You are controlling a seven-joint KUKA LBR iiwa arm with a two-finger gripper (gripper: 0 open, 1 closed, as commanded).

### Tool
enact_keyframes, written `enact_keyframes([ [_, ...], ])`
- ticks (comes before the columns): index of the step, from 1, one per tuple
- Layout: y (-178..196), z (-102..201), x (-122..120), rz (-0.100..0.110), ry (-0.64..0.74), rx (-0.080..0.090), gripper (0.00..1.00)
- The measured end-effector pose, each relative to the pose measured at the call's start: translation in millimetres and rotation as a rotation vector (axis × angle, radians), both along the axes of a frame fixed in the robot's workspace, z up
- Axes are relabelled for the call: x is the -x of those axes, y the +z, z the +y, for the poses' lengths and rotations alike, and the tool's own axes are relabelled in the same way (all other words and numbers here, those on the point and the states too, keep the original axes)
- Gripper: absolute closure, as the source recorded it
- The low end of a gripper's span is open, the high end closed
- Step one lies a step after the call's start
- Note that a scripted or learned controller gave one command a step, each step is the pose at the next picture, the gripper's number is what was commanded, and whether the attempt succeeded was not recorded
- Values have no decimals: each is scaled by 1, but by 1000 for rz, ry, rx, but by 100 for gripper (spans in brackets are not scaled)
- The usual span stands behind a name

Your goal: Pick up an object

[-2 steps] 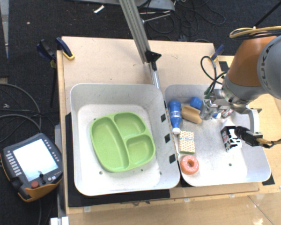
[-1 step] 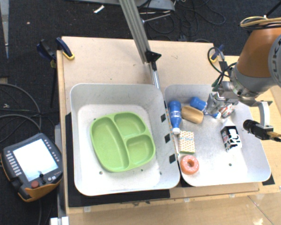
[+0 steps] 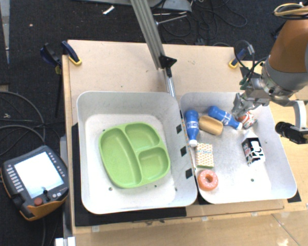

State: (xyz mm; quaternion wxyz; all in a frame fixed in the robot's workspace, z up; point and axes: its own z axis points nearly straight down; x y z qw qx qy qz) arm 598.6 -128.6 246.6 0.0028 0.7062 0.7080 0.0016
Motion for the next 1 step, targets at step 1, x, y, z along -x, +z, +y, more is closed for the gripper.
enact_keyframes([
  [1,-5,40,20,8,4,-3,100],
])
